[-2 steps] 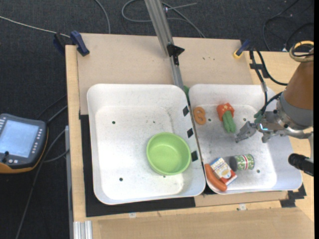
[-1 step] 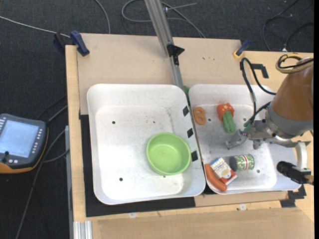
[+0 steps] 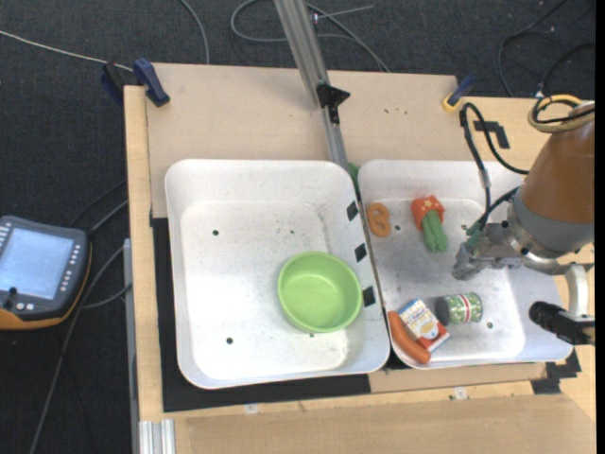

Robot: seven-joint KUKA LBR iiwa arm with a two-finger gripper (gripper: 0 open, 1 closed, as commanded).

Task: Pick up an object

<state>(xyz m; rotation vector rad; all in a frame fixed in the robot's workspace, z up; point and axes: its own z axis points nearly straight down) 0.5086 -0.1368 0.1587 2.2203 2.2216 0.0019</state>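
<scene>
My gripper (image 3: 469, 259) hangs low in the right bin (image 3: 501, 183), over bare floor near its middle. A green toy with a red-orange top (image 3: 431, 222) lies just to its left. Toward the front, a green can (image 3: 461, 307) lies on its side, below the gripper and apart from it. Beside the can sits a small printed box (image 3: 422, 317), resting against an orange sausage-shaped toy (image 3: 406, 341) in the front left corner. An orange ring-shaped piece (image 3: 379, 218) lies by the bin's left wall. I see nothing held in the gripper.
The left bin (image 3: 189, 253) holds a green bowl (image 3: 319, 292) near its front right. A metal pole (image 3: 307, 50) slants in from the top to the gap between the bins. Cables trail on the arm (image 3: 558, 192) at the right. A handheld pendant (image 3: 38, 270) lies off the bench, far left.
</scene>
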